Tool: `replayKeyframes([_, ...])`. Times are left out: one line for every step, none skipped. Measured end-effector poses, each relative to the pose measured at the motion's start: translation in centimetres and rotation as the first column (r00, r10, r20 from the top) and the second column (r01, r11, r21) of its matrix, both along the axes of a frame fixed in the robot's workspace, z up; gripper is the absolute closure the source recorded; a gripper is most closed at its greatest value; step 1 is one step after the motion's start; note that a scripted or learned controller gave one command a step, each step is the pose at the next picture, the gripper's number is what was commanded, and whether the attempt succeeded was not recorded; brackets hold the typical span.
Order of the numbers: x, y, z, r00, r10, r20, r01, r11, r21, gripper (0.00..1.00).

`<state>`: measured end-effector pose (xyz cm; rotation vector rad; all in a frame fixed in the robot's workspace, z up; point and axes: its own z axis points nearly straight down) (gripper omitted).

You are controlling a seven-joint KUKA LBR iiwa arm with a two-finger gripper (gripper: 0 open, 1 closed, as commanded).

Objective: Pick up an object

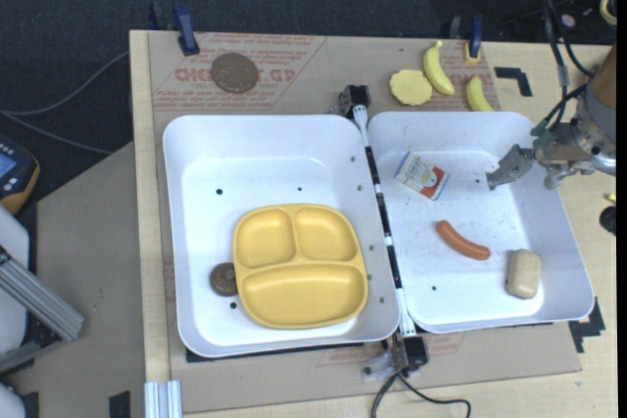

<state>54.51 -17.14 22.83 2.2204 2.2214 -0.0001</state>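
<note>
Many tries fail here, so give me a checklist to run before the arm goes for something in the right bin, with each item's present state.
1. Gripper carries nothing: ok; fingers spread, nothing between them.
2. Gripper over the right bin: ok, near its far right edge.
3. Sausage lies free: ok, apart from its neighbours.
4. Small carton clear of the walls: ok.
5. Beige block graspable: cannot tell; it sits close to the right wall.
6. Gripper height above the bin floor: cannot tell.

The claw (529, 163) is hovering over the right bin (558, 303), above a small carton (421, 177), sausage (462, 241) and bread roll (523, 273).
</note>
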Motion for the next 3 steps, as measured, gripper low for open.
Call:
replayKeyframes([-0.5,5.0,-14.0,1.000,0.003,-0.012,-0.003,1.000,0.006,0.00])
replayKeyframes([-0.2,4.6,-12.2,1.000,-0.001,0.001,0.001,1.000,0.000,1.00])
replayKeyframes([1.3,10.9,-3.9,1.000,0.007,0.008,-0.007,1.000,0.001,1.00])
